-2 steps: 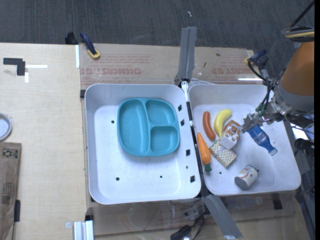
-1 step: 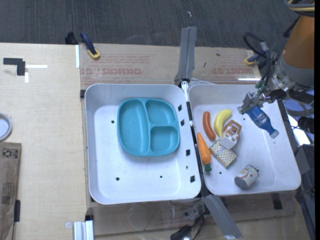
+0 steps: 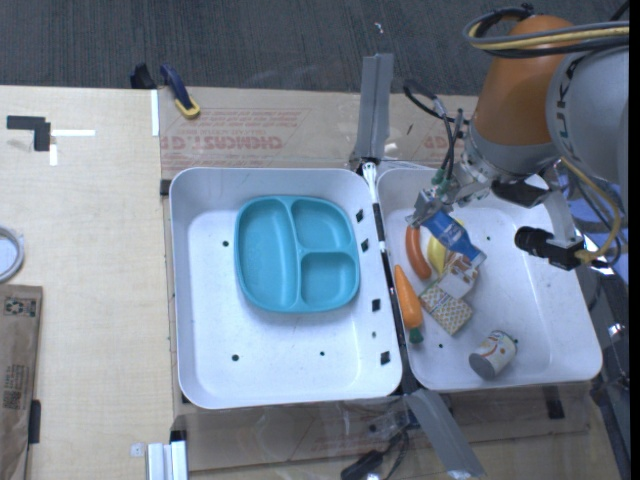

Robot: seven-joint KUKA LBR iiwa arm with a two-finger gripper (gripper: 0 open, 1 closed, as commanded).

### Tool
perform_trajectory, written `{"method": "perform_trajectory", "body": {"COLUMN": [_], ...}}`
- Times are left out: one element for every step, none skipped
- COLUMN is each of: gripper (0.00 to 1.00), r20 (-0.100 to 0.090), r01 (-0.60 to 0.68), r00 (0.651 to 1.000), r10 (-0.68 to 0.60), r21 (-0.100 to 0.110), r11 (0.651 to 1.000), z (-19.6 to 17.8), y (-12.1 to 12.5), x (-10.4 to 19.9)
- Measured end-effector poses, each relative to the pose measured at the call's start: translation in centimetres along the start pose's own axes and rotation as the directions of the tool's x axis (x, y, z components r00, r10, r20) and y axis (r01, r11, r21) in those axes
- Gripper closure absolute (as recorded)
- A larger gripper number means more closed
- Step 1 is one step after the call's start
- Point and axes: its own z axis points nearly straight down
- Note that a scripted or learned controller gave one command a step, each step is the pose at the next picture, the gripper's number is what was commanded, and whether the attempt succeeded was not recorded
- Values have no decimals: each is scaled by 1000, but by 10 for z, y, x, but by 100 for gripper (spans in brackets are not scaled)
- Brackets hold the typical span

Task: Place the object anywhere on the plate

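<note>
- Wooden bench (image 3: 90, 218), pale, carrying two shallow white bins side by side towards its right half, with a red-printed cardboard sheet (image 3: 260, 133) along the far edge behind them.
- Grey arm (image 3: 590, 88) with an orange band, reaching in over the bench's far right corner and bending down above the right bin.
- Left bin (image 3: 200, 368), white, near the bench's middle, touching the right bin along a shared edge.
- Right bin (image 3: 560, 358), white, at the bench's right edge, with a cluster of small things in its left half.
- Teal plate (image 3: 297, 255) with three compartments, lying flat in the middle of the left bin, nothing on it.
- Blue and white carton (image 3: 452, 240), tilted, in the right bin's far left part, well apart from the plate and across the shared bin edge from it.
- Claw (image 3: 440, 196), low over the carton's far end; touching or just above, cannot tell; wide or narrow, cannot tell.
- Orange carrot (image 3: 406, 298) lying along the right bin's left wall.
- Orange and yellow piece (image 3: 418, 253) just left of the carton, too small to name.
- Patterned block (image 3: 446, 310) just beside the carton's near end.
- Small can (image 3: 492, 354) on its side, near the right bin's near edge.
</note>
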Motion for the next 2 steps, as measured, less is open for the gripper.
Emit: {"method": "perform_trajectory", "body": {"gripper": [100,100], "r20": [0,1], "r01": [-54,87], "r00": [999,996], "r10": [54,-87], "r21": [0,-1], "r11": [999,996], "z": [-1,-1], "y": [-1,19], "x": [79,133]}}
